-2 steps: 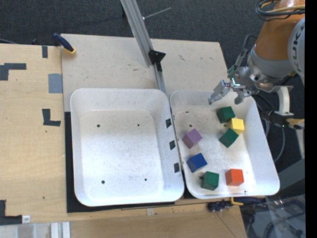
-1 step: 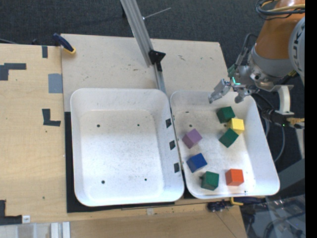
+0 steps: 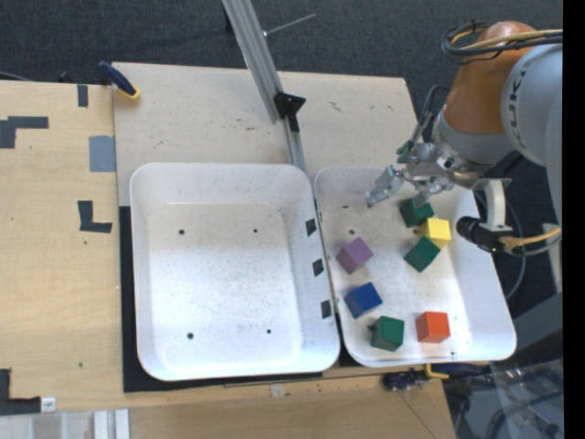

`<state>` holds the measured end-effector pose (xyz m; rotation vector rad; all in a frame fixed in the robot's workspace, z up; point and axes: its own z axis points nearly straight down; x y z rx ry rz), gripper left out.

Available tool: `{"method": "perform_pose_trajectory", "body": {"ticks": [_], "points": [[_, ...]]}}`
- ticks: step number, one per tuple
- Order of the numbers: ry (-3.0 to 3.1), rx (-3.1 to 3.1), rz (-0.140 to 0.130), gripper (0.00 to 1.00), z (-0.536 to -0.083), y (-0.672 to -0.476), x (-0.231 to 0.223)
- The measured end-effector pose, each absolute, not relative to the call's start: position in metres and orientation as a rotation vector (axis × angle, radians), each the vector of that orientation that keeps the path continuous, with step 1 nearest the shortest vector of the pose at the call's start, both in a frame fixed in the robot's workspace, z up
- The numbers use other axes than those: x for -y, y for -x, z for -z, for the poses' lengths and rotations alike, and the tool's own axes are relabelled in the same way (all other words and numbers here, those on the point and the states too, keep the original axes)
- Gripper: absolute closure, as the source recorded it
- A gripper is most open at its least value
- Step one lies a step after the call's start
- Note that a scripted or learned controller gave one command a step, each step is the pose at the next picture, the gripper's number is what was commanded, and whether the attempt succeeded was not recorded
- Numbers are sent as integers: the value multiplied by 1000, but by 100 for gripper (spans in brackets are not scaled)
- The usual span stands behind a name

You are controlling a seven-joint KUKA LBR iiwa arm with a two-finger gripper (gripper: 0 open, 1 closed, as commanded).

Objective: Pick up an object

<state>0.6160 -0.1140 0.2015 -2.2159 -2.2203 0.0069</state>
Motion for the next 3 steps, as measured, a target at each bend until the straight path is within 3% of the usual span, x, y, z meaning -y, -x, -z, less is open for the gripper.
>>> {"method": "perform_pose_trajectory", "body": {"ticks": [2,3], "points": [[2217,2220,-7,0,-88,-612,106],[2217,2222,-2,100,-101,-613,105]]}}
